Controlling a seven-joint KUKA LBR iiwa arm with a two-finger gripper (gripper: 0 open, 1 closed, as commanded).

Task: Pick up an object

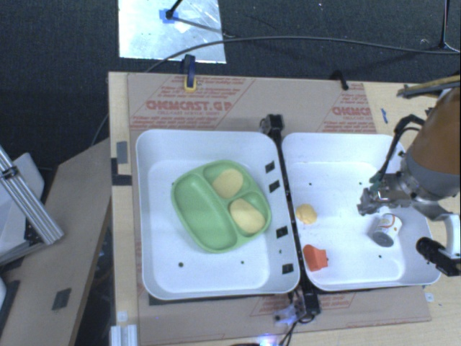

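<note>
Gripper sits over the right part of the right bin, at frame right; can't tell whether the fingers are apart or together, the metal parts blur into one cluster. Nothing visibly held between them. Just below and right of the gripper a small white cup lies tipped on the bin floor, its mouth facing lower left, long axis running upper right to lower left, with a faint reddish mark on its side that is too small to read. Same bin, left side: a small yellow round piece near the divider, and an orange-red chunk below it, near the bottom edge. Left bin holds a green compartment plate, tilted diagonally: the big compartment on its left holds nothing, and each of the two smaller compartments on its right holds a yellow food piece. Both bins sit on a brown board printed with red "CHEMCAST GP" lettering, readable at upper left of the board and partly repeated at upper right. A blue-and-yellow clamp grips the board's top edge.
</note>
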